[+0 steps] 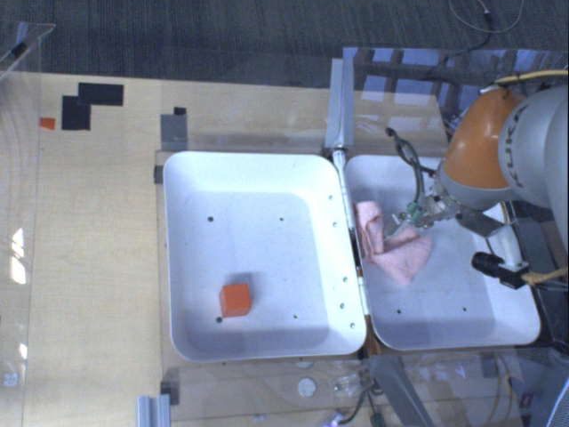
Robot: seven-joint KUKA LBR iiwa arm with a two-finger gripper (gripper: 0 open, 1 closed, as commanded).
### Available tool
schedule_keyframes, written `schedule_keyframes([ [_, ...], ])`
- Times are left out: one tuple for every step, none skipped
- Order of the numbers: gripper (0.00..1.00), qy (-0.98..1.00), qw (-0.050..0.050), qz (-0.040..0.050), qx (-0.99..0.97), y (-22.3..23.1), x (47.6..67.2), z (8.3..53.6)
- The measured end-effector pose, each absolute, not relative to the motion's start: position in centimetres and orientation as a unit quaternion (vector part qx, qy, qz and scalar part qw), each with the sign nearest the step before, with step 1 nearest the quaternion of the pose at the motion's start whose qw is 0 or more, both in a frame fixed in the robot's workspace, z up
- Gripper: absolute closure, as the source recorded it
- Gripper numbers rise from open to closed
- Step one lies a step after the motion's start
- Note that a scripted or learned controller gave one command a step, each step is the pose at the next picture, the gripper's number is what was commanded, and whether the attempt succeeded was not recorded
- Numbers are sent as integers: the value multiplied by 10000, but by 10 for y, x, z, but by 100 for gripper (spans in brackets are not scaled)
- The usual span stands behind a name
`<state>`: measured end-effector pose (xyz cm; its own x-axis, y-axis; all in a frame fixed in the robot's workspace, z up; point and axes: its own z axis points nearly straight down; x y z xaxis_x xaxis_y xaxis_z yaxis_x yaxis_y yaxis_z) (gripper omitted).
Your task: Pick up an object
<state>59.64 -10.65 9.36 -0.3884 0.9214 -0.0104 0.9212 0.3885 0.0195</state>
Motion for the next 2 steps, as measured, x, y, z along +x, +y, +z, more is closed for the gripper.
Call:
schedule_keyframes([
  [0, 8773, 110, 42, 4799, -129, 558, 94],
  [0, 8778, 130, 41, 4788, -117, 543, 94],
])
